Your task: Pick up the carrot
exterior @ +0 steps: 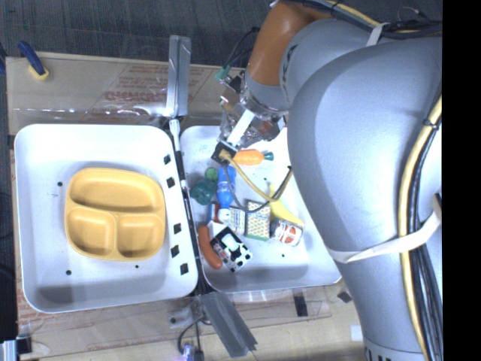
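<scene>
You have the carrot lying in the right bin, near its far end, orange body running across the view with the green tip pointing toward the arm. The pincer hangs right above it, close enough that the wrist hides the grasp, so you cannot tell whether the pincer is wide, narrow or already on anything. Treat the carrot as not yet held.

To do this step well, line the pincer up across the carrot's short side, at the thick middle of the orange part and not at the tapering green end, where I judge it would slip. Come straight down; the blue bottle stands just beside the carrot on the near side, with a teal lump next to it, and a slanted approach could nudge either one into the carrot. The bin wall on the far side also leaves little room, so keep the descent centred. Close only once the carrot sits squarely inside, then lift straight up and check that it rises clear of the bin floor
</scene>
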